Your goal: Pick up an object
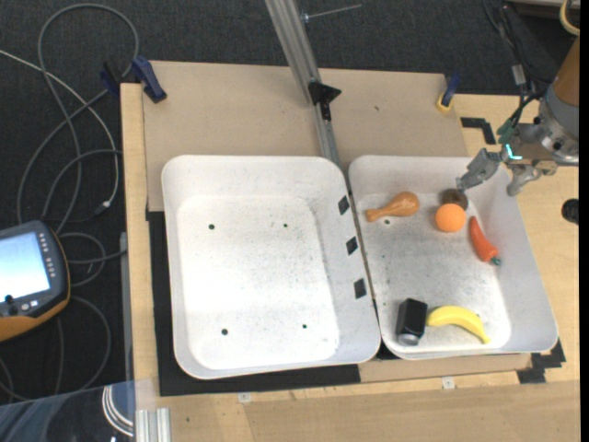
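Note:
The right bin (pixel 515 284) holds several toys. A tan drumstick (pixel 394 207) lies at its upper left, and an orange ball (pixel 450 218) sits beside a small brown piece (pixel 453 197). A red-orange carrot (pixel 482 239) lies to the ball's right. Near the front edge a yellow banana (pixel 457 320) rests next to a black block (pixel 410 320). My gripper (pixel 502 175) hovers over the bin's upper right corner, open, its two grey fingers spread with nothing between them. It stands right of and above the ball.
The left bin (pixel 184 247) lies beside the right one. A grey metal pole (pixel 293 40) slants in from the top to the seam between the bins. Blue and yellow clamps (pixel 147 78) hold the board. Cables and a handheld pendant (pixel 28 279) lie at left.

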You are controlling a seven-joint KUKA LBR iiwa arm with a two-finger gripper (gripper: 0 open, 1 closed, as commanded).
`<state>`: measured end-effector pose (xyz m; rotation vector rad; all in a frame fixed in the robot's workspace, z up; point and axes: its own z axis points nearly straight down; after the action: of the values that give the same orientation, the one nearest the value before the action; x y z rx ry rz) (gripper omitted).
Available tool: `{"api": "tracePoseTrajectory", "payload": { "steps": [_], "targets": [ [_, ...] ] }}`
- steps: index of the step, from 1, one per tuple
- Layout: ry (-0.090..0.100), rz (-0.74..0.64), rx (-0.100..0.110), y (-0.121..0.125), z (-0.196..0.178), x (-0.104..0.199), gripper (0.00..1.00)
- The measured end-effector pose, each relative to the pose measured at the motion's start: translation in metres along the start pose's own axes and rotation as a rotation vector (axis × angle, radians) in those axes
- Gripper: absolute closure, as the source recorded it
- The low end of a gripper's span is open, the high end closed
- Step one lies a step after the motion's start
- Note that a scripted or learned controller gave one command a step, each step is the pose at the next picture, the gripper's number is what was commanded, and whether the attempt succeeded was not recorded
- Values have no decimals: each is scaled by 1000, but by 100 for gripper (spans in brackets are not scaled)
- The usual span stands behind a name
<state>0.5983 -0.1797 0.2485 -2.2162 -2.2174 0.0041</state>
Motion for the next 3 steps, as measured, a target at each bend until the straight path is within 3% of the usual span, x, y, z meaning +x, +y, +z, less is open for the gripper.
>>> {"api": "tracePoseTrajectory", "payload": {
  "steps": [1, 3],
  "targets": [
    [-1, -1, -3, 0, -2, 0, 0],
    [0, 0, 3, 0, 106, 6, 0]
  ]
}}
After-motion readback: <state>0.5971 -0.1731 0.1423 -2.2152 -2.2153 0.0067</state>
